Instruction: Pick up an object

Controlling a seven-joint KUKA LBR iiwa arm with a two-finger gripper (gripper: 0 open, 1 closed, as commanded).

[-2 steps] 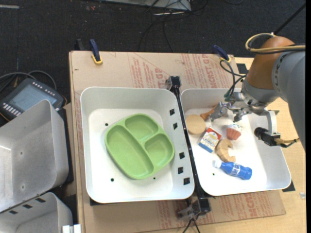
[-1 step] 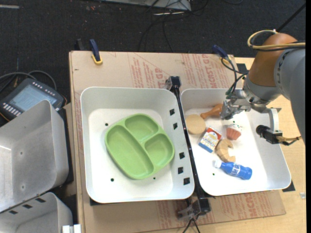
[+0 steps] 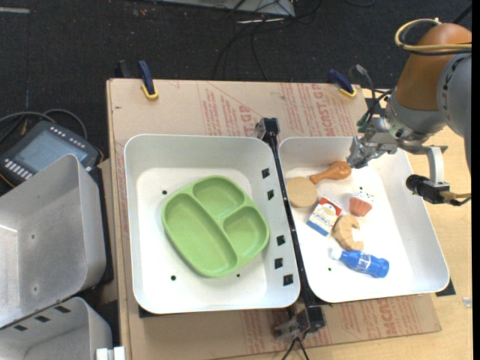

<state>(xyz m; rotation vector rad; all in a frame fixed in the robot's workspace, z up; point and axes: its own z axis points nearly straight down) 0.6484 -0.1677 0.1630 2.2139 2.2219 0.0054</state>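
Left bin (image 3: 142, 156): shallow, white, well to the left of the gripper. Holds one green divided plate (image 3: 216, 225), three compartments, lying flat.

Right bin (image 3: 427, 231): shallow, white, sharing a black divider with the first. The gripper (image 3: 360, 158) hangs low over its upper part. Contents, left to right:

- Tan round disc (image 3: 301, 192), flat, below and left of the gripper, near it.
- Toy drumstick (image 3: 332, 173), orange-tan. Nearest item. It lies just left of and slightly below the gripper; its thick end points toward the gripper and appears to touch or nearly touch the tip, its thin end toward the disc. Long axis roughly left-right, tilted up to the right.
- Small carton (image 3: 324, 216), white with red and blue print, below the gripper.
- Tan bitten ring piece (image 3: 347, 232), just right of the carton, further below.
- Red and white strawberry-like piece (image 3: 362, 202), almost straight below the gripper, apart from it.
- Blue bottle (image 3: 364, 262) with white cap, lying on its side, farthest below.

Gripper state: cannot tell whether its tips stand apart or together; nothing is visibly held.

Judgement: the drumstick is the likely target. The coming grasp turns on a short shift leftward and down, closing across the drumstick's short width, not along its length.
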